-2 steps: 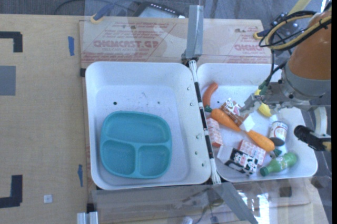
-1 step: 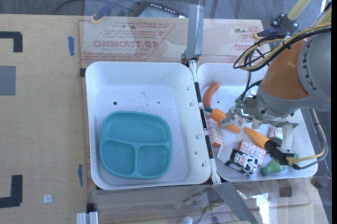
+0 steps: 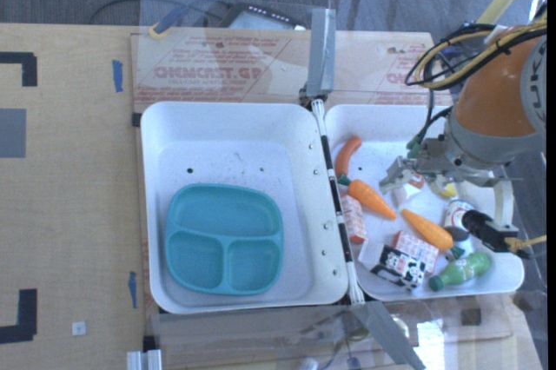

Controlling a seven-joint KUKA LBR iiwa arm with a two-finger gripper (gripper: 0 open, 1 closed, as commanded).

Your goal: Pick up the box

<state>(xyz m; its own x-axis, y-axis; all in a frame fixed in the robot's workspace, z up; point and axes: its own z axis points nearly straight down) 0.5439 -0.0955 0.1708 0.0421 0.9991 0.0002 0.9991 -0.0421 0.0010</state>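
Note:
The box point(image 3: 407, 256) is small and red-orange, with a black-and-white patterned end. It lies flat near the front of the right bin point(image 3: 382, 131). My gripper point(image 3: 405, 175) hangs low over the middle of that bin, behind the box and apart from it, under the grey wrist and the orange band point(image 3: 497, 99). Nothing shows in its grasp. Between gripper and box lies an orange carrot point(image 3: 427, 229).
The right bin also holds a second carrot point(image 3: 372, 197), a reddish sausage point(image 3: 347, 155), a red-and-white packet point(image 3: 353, 221) by the left wall, a green bottle point(image 3: 459, 271) and a small white bottle point(image 3: 460, 213). A teal divided plate point(image 3: 224, 238) lies in the left bin point(image 3: 226, 113).

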